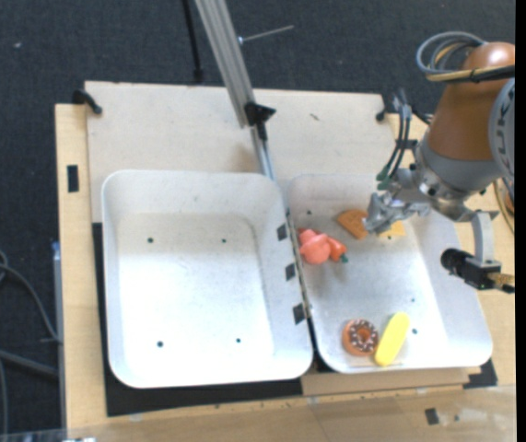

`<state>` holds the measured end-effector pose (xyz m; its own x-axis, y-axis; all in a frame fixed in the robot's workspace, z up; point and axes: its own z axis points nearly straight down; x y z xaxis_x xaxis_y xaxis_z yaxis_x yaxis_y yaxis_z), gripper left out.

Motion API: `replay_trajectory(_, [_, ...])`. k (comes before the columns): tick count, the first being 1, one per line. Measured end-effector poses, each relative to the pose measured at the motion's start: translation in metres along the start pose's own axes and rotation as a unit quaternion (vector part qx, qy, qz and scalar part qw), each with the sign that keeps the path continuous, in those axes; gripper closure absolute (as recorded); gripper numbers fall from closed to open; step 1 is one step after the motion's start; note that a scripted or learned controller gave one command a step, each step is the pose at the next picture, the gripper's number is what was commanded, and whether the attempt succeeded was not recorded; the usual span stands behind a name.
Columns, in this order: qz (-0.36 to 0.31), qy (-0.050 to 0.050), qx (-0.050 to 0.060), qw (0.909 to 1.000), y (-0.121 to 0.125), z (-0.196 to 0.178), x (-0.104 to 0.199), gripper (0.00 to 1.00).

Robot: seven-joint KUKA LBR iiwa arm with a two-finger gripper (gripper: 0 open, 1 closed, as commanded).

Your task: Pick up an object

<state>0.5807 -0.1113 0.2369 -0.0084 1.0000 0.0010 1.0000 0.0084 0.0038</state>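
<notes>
Camera view, looking down on the desk (170, 136): the jaws (384, 215) are low in the right bin (447, 320), over its upper part, right at a tan piece (352, 222) and a small yellow bit (393, 232) beside it. Whether they are released or clenched I cannot tell; the wrist hides the tips. The tan piece seems to lie flat on the bin floor just at the jaws' left, so by my reading nothing is lifted yet and the pick is at the reach-and-close stage, with closing, lifting and clearing the rim left to do.

Other candidates lie apart from the jaws: a pink toy (319, 247) near the bin's left wall, and a donut (360, 337) touching or just beside a yellow block (392, 339) near the front rim.

For room, the middle of the right bin floor is bare, so a straight lift looks free. The tan piece lies near the back wall, which leaves little room on that side. The left bin (134, 247) is well apart, and a slanted metal post (230, 63) stands behind it.
</notes>
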Motion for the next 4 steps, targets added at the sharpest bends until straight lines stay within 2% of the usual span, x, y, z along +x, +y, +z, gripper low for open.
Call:
replay_trajectory(1, [0.001, 0.000, 0.001, 1.0000, 0.018, 0.009, 0.047, 1.00])
replay_trajectory(2, [0.001, 0.000, 0.000, 1.0000, 0.035, -0.004, 0.095, 1.00])
replay_trajectory(3, [0.001, 0.000, 0.001, 1.0000, 0.047, 0.002, 0.144, 1.00])
replay_trajectory(4, [0.001, 0.000, 0.001, 1.0000, 0.072, 0.009, 0.190, 1.00])
